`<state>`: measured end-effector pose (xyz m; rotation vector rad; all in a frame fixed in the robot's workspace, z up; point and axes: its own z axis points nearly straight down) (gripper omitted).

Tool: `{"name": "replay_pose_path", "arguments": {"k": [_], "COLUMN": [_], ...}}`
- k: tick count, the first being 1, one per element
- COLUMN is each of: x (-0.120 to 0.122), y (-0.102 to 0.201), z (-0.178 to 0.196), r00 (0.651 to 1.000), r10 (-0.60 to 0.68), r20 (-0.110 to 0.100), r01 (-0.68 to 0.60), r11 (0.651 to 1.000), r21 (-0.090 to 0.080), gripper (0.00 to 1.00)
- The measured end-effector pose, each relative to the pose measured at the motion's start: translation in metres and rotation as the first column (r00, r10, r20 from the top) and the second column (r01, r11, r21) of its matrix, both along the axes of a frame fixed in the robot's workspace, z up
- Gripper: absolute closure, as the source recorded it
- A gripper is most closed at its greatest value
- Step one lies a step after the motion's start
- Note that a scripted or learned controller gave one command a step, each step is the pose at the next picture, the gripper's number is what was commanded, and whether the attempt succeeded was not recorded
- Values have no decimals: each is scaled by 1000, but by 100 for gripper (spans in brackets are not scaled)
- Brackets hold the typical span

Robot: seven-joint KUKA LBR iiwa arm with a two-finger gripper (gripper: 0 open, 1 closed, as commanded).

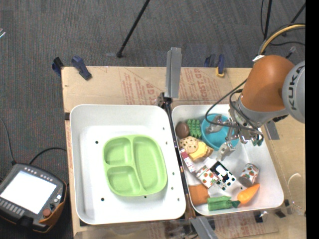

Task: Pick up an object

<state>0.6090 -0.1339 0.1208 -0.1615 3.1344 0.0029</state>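
Camera view, looking down at a slant: the desk (124, 83) carries two white bins. The left bin (82, 128) holds a green divided tray (134, 164). The right bin (271, 168) is crowded with toy food: a blue bowl (215, 133), a cookie (189, 143), a brown egg-shaped piece (182, 129), a black-and-white carton (224, 176), a small patterned can (248, 174) and a carrot (247, 194). The gripper (230, 144) hangs low over the right bin, just beside the blue bowl's near rim; whether it is released or clenched I cannot tell, and nothing visibly sits in it. Judging by looks, these are light, stiff plastic or card pieces, smooth and likely slippery. The carrot lies fairly free near the front wall, so it seems the easiest target: take it across its thick middle. The small can would probably roll; the carton's flat sides offer a steadier hold.
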Motion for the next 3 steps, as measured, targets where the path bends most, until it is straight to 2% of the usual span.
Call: {"name": "replay_pose_path", "arguments": {"k": [1, 2, 3], "x": [-3, -28, 32], "y": [47, -69, -79], "z": [-29, -32, -35], "r00": [998, 990, 985], "r10": [-56, 140, 174], "r20": [7, 1, -16], "r01": [56, -140, -174], "r11": [998, 990, 985], "r21": [-2, -4, 3], "gripper": [0, 0, 0]}}
